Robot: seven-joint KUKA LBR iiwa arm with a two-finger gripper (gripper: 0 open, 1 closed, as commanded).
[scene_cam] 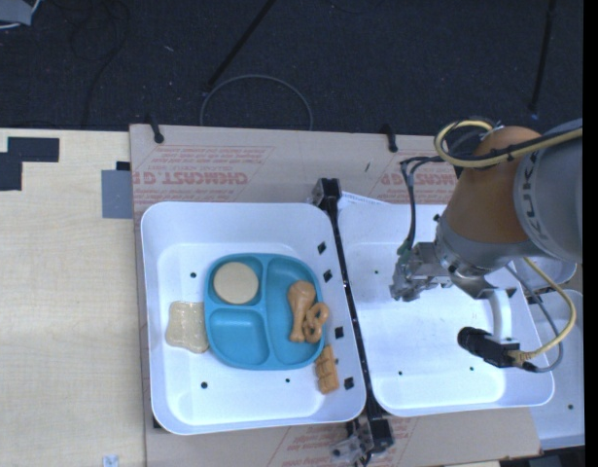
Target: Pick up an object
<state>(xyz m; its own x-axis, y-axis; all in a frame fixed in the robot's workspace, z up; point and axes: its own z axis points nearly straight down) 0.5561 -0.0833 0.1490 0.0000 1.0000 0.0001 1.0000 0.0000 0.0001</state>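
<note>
Hovering low over the right bin (444, 397), well to the right of the blue tray (242, 343): end effector (412, 282), above bare white floor. Cannot tell whether wide or narrow; too dark and too small to read. Cannot make out any object at its tip.

Over to the pickable things, all in the left bin (172, 241). Sitting in the tray's upper-left compartment, a round beige disc (234, 282). Lying in the tray's right compartment, a pretzel-shaped piece (306, 311). Touching the tray's left edge from outside, a pale toast-like slab (187, 327). Wedged just off the tray's lower-right corner, a small brown piece (326, 370).

Now the hazards, as judgement. Closing this far right of the tray probably grabs only air. Crossing leftward too low risks clipping the double rim (339, 290) just right of the tray. Going for the disc risks skidding off a flat face. Pinching the pretzel risks catching the compartment wall and dragging the tray along. Reaching for the brown piece risks jamming against the rim.
</note>
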